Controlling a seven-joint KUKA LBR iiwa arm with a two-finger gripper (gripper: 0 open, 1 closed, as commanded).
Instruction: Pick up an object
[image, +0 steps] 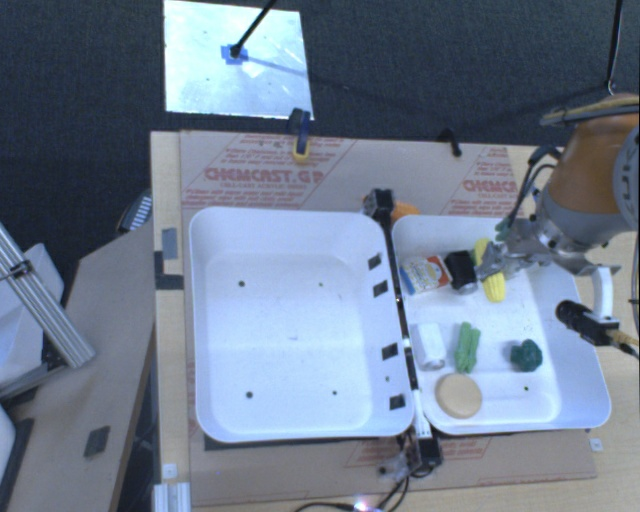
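Note:
The right bin (575, 405) holds several small objects. A red-and-white packet (425, 273) and a black object (461, 270) lie at its back left. A yellow corn-like piece (494, 287) lies beside them. My gripper (497, 258) hangs low over the back of this bin, right above the yellow piece and just right of the black object. Its tips are hidden among these things. Nearer the front lie a white block (431, 343), a green stick-like object (467, 346), a dark green lump (526, 354) and a tan round disc (460, 395).
The left bin (215, 300) sits next to the right one, joined by a black-clipped divider (397, 320). An orange object (404, 211) rests behind the bins. A black fitting on the arm (585, 322) overhangs the right bin's right rim.

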